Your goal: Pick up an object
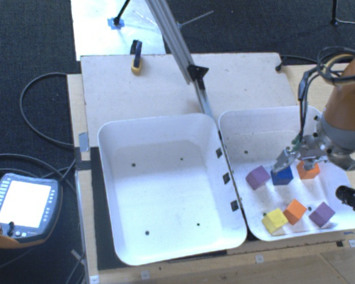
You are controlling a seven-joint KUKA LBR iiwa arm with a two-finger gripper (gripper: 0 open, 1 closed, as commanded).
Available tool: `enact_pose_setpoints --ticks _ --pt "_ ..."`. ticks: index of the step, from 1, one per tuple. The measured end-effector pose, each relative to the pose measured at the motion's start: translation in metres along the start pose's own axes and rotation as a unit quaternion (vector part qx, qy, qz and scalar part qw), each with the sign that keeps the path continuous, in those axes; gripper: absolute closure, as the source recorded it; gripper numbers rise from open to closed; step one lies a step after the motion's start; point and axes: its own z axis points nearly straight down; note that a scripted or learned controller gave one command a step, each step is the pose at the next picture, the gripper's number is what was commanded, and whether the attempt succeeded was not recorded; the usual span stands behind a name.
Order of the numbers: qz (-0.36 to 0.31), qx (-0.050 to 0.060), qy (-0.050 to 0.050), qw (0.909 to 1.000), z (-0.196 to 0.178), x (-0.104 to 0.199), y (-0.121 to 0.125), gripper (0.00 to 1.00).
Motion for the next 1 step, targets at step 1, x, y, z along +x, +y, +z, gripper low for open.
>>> enact_pose_setpoints --ticks 1 --pt "0.000 -0.009 -0.003 1.0000 0.0807 0.0290 0.0268 0.00"
